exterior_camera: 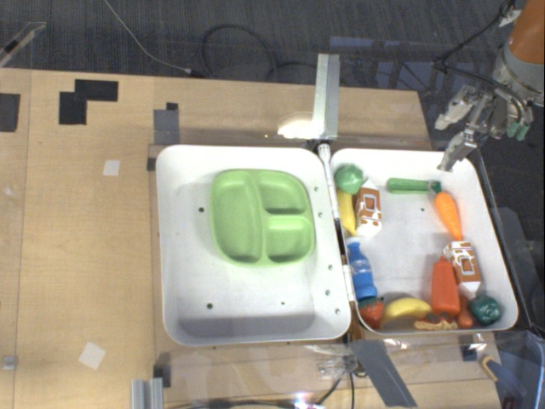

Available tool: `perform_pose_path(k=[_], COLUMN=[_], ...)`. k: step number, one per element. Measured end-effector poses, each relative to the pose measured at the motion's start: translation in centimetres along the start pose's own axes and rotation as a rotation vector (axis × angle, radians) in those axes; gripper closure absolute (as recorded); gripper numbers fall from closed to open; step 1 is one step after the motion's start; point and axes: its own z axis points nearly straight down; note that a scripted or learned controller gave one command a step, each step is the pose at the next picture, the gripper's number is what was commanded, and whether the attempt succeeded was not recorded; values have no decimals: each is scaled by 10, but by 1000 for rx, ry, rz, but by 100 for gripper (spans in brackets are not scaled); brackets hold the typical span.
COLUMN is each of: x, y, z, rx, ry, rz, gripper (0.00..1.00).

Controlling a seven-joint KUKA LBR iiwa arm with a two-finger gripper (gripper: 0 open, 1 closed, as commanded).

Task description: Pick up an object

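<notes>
wooden worktop [77,228] carries both bins; pincer [454,153], state unclear, hangs just right of the green stick [413,186], lying crosswise.

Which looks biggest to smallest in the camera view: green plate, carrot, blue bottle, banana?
1. green plate, by far the largest.
2. blue bottle.
3-4. carrot and banana look about alike; the banana is partly hidden among other toys, so I won't rank them.
</notes>
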Motion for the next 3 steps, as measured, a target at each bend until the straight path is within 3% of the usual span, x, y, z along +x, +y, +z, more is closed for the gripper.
perform_pose_path(k=[1, 2, 3], x=[38, 4, 58], y=[-48, -40, -54], z=[98, 189, 190], rx=[1, 0, 1], ry=[4, -5, 0], rz=[-246, -204, -75], gripper=[0, 0, 0])
